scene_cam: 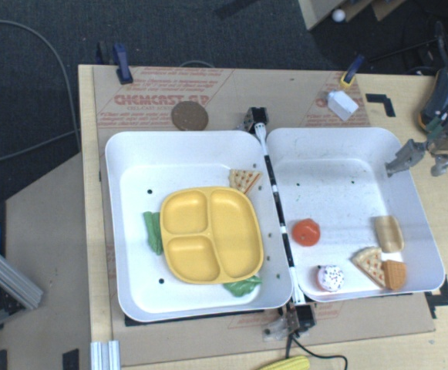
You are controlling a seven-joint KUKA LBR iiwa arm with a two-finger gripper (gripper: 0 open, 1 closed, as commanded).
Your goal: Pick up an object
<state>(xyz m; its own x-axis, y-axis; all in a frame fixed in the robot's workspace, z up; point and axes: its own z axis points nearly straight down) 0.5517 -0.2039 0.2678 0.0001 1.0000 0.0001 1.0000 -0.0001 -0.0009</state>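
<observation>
The tomato (307,233), a small red round thing, is lying in the right bin (347,139) near its left wall, well apart from the gripper (422,160), which is hovering at the bin's upper right rim. Whether the gripper is open or closed I cannot tell; nothing is showing between its fingers. The arm (443,106) is reaching in from the right edge, above the bench (208,91).

Nearest the gripper, a bread roll (387,232) is lying by the right wall of the right bin. Just below it a pizza slice (372,265) is sitting beside an orange piece (394,274), the two touching. A white speckled ball (331,278) is resting at the bin's lower left, below the tomato.

In the left bin (123,206) a yellow plate (210,235) with three compartments is taking up the middle. A waffle cracker (244,180) is lying just off the plate's upper right corner. A green leaf (153,232) is poking out along the plate's left side, and another green bit (243,287) is showing under its lower right edge.

On the bench behind the bins, a brown disc (189,116) is lying on the left and a white block (342,104) on the right. Blue clamps (121,62) are gripping the far edge.
</observation>
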